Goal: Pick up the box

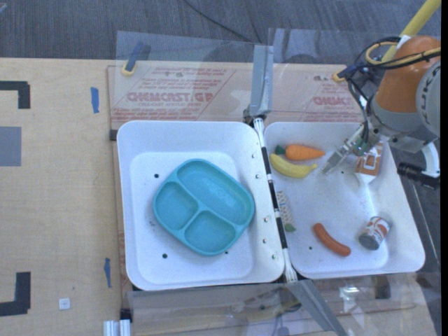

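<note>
- Sausage and can lie closest to the camera, at the front of the right bin. Both are well clear of the gripper on its near side, the can slightly to its right.
- Far to the gripper's left, a blue divided plate sits alone in the left bin and plays no part in the pick.
- Just left of the gripper tip, a banana lies with a carrot touching its far side. The tip points toward them, away from the target.
- The gripper slants down and leftward from the orange-banded arm, low over the floor of the right bin. Whether it is spread or closed cannot be told from this angle, and nothing can be seen held in it.
- The box, a small white and orange carton, lies at the back of the right bin. It is just right of the gripper tip, close under the wrist, beside the gripper and not within it.
- Its long axis seems to run roughly toward and away from the camera, across the gripper's slant.
- The pick likely turns on shifting the tip rightward over the box before closing.
</note>
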You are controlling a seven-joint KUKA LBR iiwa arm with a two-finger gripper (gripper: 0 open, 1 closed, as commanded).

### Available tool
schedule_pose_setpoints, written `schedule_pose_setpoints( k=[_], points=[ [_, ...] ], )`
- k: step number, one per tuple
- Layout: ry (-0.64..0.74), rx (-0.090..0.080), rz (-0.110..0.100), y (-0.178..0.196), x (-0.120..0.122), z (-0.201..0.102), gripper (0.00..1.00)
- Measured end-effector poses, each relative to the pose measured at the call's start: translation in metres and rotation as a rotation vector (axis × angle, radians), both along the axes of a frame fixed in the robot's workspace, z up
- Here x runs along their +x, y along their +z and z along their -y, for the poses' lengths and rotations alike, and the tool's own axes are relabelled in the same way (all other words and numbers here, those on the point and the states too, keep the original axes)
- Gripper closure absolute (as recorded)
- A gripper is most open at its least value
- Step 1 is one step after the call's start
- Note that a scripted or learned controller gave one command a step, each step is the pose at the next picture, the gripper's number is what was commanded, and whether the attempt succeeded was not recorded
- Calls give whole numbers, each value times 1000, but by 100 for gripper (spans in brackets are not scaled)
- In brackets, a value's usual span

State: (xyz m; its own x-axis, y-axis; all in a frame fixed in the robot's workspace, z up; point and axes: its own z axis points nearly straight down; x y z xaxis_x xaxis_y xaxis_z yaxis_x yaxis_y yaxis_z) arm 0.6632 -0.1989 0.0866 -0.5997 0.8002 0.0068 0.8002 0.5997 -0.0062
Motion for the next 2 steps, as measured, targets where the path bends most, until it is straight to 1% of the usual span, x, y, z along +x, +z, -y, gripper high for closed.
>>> schedule_pose_setpoints(
  k=[1, 2],
  points=[
    [24, -3, 12, 0, -13, -3, 0],
    [48, -5, 16, 62, -18, 13, 0]
  ],
)
